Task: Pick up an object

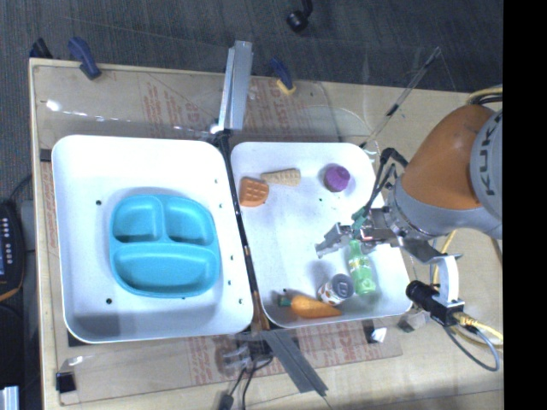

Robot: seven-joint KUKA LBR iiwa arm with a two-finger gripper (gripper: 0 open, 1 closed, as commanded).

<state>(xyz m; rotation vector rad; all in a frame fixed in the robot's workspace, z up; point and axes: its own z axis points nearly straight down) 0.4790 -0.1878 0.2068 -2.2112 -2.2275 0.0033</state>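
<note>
Orange carrot [313,307] sits lowest in frame, against the bottom wall of the right bin [295,237], smooth, tapered, plastic-looking. Just above it a small round silvery can [339,289], touching or nearly touching a knobbly green bottle-like piece [362,272]. My tool [342,239] is low over the middle-right of that bin, right above the green piece; I can't tell from this angle whether it's spread or pressed together, and I see nothing between its tips, so I'm calling no grasp. Likely target, my guess: the green piece or the can. Risks: the three things are bunched at the lower right, so a descent could nudge one into another or pin it on the bin wall; the can's round, slick body could squirt out. Upper part of the bin: ridged tan waffle [254,191], pale cone [282,177], purple round cap [336,178], well apart. Left bin [73,229] holds a glossy blue divided tray [164,244].
</note>
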